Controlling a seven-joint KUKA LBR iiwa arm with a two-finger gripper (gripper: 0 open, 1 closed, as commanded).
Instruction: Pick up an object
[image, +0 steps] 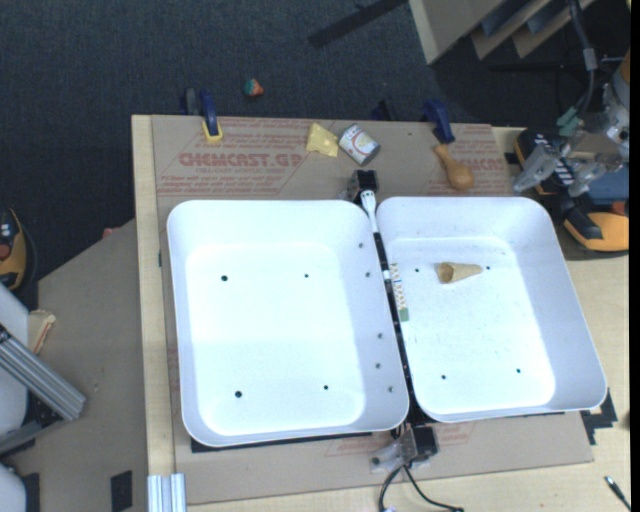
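A small tan wedge-shaped object (457, 271) lies flat in the right bin (530, 385), toward its far side. The left bin (200, 400) stands beside it. My gripper (548, 166) hangs at the upper right, beyond the right bin's far corner and above the bench edge, well apart from the tan object. Nothing shows in its grasp.
On the cardboard behind the bins lie a yellow piece (322, 140), a small white-grey cylinder (358, 145) and a brown wooden-handled item (455, 170). Blue clamps (208, 112) (437, 120) hold the board. A thin black-and-white strip (385, 270) runs along the seam between the bins.
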